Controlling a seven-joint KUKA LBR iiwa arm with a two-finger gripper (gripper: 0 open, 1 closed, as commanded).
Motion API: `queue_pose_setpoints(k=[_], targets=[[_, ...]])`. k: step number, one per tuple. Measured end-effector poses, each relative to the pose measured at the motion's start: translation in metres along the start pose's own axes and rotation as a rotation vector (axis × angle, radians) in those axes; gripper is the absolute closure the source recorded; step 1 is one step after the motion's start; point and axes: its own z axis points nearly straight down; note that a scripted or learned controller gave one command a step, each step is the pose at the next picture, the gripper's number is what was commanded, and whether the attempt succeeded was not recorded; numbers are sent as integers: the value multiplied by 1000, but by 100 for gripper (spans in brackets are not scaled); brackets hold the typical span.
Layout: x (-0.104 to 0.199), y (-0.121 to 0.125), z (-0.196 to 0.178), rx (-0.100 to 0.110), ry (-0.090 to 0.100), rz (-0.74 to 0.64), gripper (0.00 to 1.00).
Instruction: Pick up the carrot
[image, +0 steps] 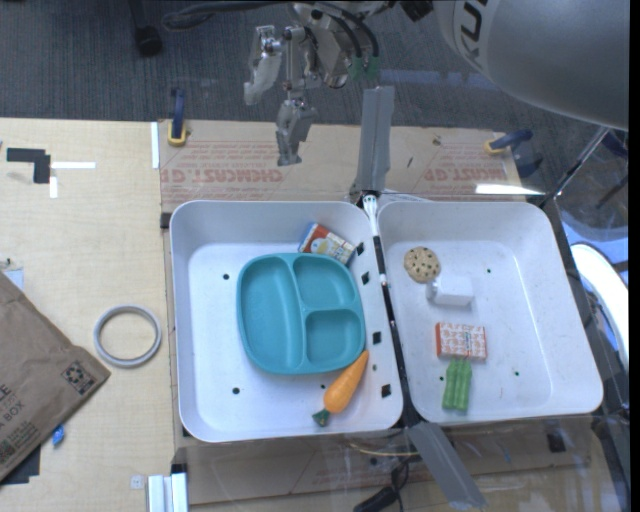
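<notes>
approach not yet begun: the gripper (283, 95) hangs released above the bins, well apart from the carrot (344, 384) beside the plate (298, 312); next it must descend over it.

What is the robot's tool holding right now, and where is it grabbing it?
Nothing. The tool hangs above the cardboard behind the bins with nothing between its fingers. The carrot lies in the left bin, beside the teal plate.

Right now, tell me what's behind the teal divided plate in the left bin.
A small colourful carton pokes out from behind the teal divided plate, against the left bin back wall. Its lower part is covered by the plate's rim, so its full shape is hidden.
</notes>
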Motion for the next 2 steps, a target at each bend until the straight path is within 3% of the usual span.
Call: queue_pose_setpoints(k=[1,2], targets=[[-1,-2,-10,-1,-5,6,100],[4,-2,83,1,2,235,100]])
